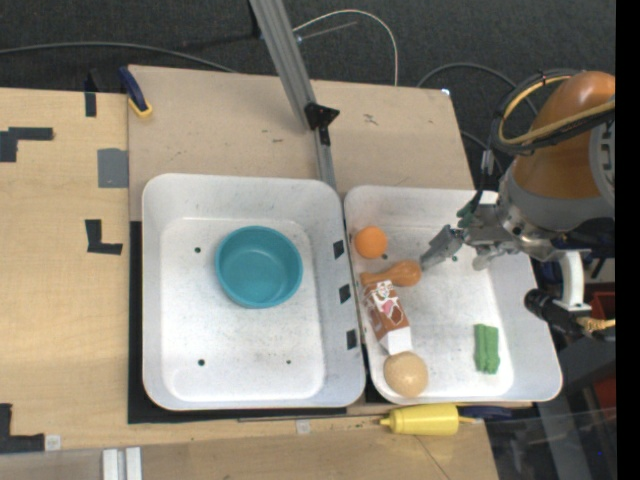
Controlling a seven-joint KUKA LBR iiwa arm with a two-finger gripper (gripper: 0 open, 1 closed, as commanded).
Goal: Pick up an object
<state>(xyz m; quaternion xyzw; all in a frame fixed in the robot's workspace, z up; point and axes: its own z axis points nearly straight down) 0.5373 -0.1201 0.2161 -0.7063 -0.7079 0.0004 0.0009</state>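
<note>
Grey metal pole point(290, 53), blue-yellow clamp point(134, 90), black cables point(350, 23)

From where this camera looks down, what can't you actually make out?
- Gripper: its fingers blur into grey metal over the right bin, so open or shut is unclear, as is whether it touches the bin floor.
- Arm: cut off by the right edge.
- Snack packet: print too small to read.
- Yellow bottle: lies past the bin's near rim; its label side is hidden.
- Teal bowl: depth unclear from above.
</note>
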